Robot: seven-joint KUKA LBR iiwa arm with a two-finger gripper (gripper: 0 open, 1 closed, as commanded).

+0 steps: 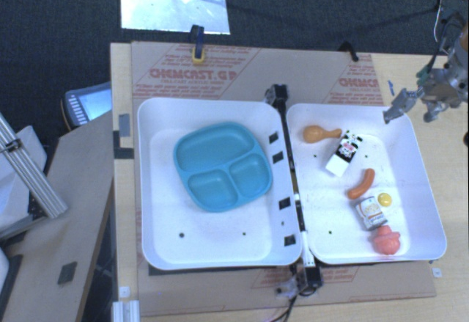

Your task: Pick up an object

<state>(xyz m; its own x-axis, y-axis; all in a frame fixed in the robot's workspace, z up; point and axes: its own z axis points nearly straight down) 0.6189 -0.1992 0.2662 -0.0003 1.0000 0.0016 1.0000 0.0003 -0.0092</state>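
Observation:
My gripper (412, 109) hangs at the right edge of the view, above the far right corner of the right bin (421, 166). Its two fingers are spread apart with nothing between them. In the right bin lie an orange drumstick-shaped toy (321, 134), a white carton with black marks (344, 154), an orange sausage (361, 183), a small can (371, 213), a yellow piece (385, 200) and a pink toy (387, 240). All of them sit below and to the left of the gripper, apart from it.
The left bin (157, 188) holds a blue divided plate (222, 165). A black clip strip (286, 166) runs along the wall between the bins. A yellow clamp (198, 53) sits on the cardboard behind the left bin.

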